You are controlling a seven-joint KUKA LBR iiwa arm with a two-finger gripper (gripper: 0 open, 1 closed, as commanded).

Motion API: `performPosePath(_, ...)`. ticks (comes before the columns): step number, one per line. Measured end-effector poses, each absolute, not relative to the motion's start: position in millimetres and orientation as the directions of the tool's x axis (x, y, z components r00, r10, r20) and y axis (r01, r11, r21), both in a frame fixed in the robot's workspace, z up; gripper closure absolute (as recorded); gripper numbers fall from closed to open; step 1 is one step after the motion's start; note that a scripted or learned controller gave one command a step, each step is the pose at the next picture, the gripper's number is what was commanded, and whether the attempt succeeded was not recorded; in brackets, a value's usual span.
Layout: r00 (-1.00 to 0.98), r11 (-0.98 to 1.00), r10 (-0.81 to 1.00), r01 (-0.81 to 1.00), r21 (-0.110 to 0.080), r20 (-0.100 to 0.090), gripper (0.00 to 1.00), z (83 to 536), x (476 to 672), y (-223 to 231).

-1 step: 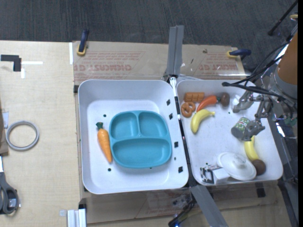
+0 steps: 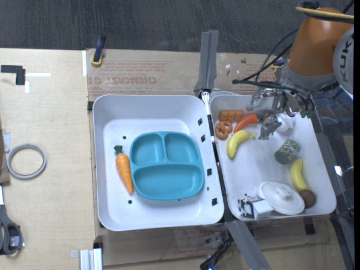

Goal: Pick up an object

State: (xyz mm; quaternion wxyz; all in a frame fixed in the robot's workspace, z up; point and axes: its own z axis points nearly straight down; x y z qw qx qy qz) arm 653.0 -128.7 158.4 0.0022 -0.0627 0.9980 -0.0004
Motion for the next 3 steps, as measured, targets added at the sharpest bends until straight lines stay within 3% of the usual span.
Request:
performPosePath(1, -0.975, 0.975, -0.224, -0.224, 0.000, -0.002, 0.00, 92, 551.5, -118)
performPosePath(2, -0.992, 0.992, -0.128, -0.128, 0.003, 0.013, 0.00, 91, 651.1, -105)
performPosePath(3, -0.977, 0.977, -0.214, -0.214, -0.001, -0.005, 0.00, 94, 635.6, -187)
